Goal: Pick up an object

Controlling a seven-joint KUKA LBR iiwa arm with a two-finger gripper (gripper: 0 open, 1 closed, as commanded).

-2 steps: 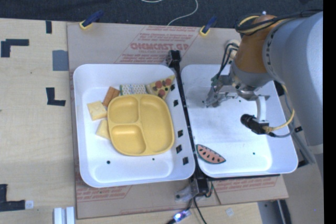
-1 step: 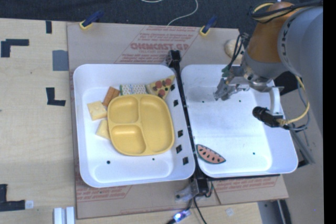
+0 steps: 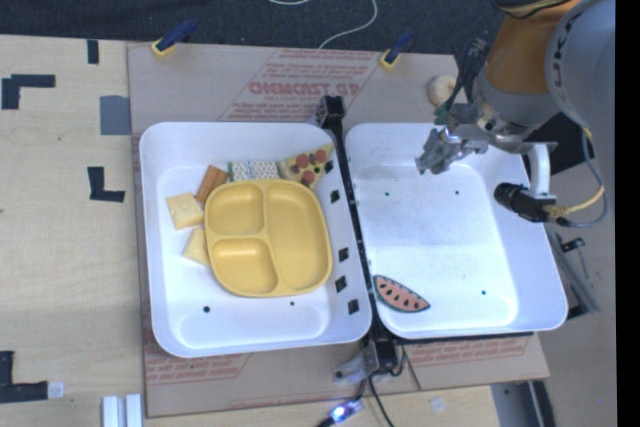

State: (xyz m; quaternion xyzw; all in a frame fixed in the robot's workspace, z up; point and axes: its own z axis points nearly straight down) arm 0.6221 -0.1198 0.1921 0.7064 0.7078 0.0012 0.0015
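A watermelon slice toy (image 3: 400, 295) lies at the near left corner of the right bin (image 3: 450, 245). In the left bin (image 3: 180, 315) sits a yellow divided plate (image 3: 268, 237), with a pizza slice (image 3: 307, 163), crackers (image 3: 186, 210) and a brown stick (image 3: 210, 182) tucked around its far and left sides. My gripper (image 3: 437, 157) hangs over the far part of the right bin, well away from the watermelon slice. Nothing shows between its fingertips.
A cardboard sheet (image 3: 300, 85) lies under both bins, held by blue and yellow clamps (image 3: 175, 37) at the back. A white cable (image 3: 320, 0) loops across the dark floor behind. A small beige ball (image 3: 441, 90) rests on the cardboard beyond the right bin.
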